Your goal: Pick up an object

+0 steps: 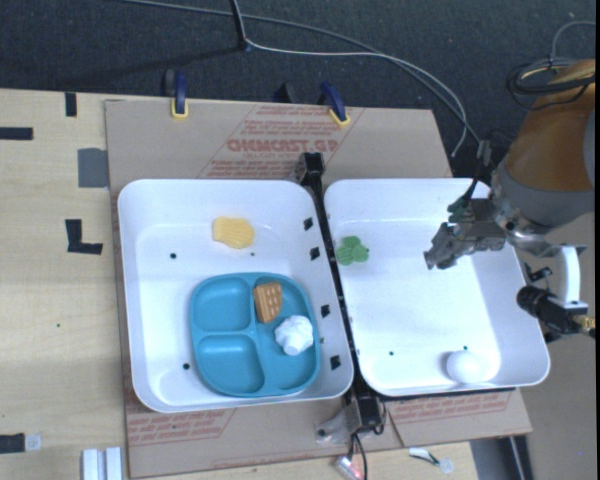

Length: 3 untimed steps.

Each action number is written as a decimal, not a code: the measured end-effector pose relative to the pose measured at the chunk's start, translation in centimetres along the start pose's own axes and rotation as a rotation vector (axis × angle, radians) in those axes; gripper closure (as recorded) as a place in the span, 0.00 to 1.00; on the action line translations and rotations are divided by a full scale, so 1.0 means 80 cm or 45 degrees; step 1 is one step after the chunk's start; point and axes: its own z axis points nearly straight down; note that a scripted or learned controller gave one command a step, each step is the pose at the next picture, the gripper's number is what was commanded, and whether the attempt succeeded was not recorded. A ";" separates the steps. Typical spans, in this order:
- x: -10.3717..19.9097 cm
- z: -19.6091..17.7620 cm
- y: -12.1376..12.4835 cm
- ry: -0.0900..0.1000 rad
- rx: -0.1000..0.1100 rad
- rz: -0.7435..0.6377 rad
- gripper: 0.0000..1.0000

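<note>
Gripper [442, 257] hovering over the right bin [410, 368], can't tell its state. Closest pick - green piece [353, 251] near the divider. White ball [469, 366] parked in the front corner, awkward against 2 walls.

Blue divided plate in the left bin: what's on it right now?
The blue divided plate holds a brown waffle-like piece at the divider and a white crumpled lump beside it. Whatever lies beneath those two is covered.

Two bins [140, 268], one tray [220, 353]
</note>
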 end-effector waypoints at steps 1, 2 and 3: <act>0.069 -0.006 0.010 0.000 0.000 0.000 1.00; 0.132 0.014 0.024 -0.001 0.002 0.001 1.00; 0.203 0.025 0.048 -0.001 0.002 0.001 1.00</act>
